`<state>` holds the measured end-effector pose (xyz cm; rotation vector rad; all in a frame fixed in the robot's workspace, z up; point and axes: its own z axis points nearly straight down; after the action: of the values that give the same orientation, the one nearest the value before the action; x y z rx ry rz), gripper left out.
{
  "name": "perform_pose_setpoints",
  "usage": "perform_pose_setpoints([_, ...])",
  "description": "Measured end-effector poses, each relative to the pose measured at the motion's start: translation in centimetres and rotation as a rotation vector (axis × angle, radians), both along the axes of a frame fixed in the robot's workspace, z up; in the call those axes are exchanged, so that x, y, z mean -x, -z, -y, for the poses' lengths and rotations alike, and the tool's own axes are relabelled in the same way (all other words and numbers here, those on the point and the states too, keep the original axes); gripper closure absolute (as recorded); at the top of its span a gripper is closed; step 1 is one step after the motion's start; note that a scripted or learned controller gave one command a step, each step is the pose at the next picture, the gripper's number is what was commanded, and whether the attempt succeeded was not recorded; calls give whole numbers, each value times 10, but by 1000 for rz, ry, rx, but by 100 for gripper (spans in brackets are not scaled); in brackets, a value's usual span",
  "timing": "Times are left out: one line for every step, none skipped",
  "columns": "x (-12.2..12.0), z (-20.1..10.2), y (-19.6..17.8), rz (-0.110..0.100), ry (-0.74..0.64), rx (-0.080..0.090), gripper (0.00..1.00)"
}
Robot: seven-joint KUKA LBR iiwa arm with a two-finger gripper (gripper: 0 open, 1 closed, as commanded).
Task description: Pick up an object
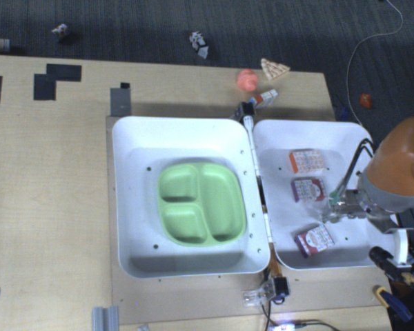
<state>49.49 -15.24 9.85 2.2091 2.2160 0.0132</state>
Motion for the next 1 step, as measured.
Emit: perform_pose_setpoints([0, 0, 0, 0, 0, 0, 0])
